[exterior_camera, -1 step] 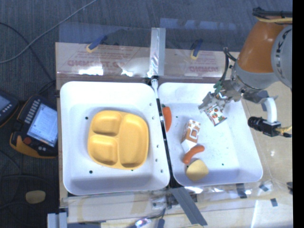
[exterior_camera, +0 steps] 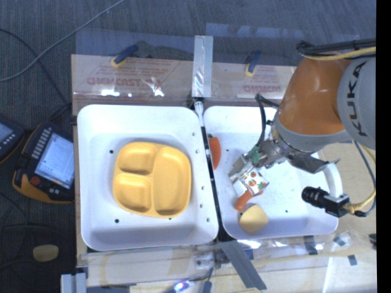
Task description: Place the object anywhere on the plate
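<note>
The yellow plastic plate with 3 compartments [exterior_camera: 152, 178] lies in the left white bin [exterior_camera: 85, 182] with nothing on it, so the task looks barely begun. All 3 candidate objects sit in the right white bin [exterior_camera: 293, 221], right of the plate: a small red-and-white printed carton [exterior_camera: 252, 182], an orange carrot-shaped piece [exterior_camera: 214, 151] against the wall nearest the plate, and a pale yellow rounded lump [exterior_camera: 253, 219]. The gripper [exterior_camera: 249, 165] hangs just above the carton; whether its jaws are spread or pinching it cannot be told. Grasping, lifting and carrying across to the plate all appear left to do.
</note>
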You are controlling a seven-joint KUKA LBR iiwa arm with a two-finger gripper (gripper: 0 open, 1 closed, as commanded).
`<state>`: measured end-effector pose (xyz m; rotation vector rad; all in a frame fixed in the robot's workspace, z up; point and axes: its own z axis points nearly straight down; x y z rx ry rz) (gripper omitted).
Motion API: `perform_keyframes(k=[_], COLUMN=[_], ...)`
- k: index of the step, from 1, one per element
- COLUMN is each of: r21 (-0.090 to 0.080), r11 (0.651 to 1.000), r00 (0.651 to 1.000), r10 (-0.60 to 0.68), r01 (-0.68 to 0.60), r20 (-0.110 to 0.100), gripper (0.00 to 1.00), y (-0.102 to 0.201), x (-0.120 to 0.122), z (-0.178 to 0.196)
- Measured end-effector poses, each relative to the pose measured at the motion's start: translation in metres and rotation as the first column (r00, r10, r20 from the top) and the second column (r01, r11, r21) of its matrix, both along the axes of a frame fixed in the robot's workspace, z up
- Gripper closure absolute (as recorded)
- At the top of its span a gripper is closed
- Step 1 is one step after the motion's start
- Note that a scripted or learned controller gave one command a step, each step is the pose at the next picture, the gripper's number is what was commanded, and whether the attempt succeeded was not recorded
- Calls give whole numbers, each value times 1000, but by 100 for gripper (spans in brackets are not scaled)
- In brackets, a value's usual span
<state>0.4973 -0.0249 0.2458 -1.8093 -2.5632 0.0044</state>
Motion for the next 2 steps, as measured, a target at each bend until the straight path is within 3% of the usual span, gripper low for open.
perform_keyframes(k=[1, 2], r21=[-2, -2], r11=[991, 991], r00=[991, 991], r10=[-131, -131], r01=[131, 131], r20=[0, 0], gripper=[100, 0], y=[99, 99], x=[40, 40], z=[-10, -10])
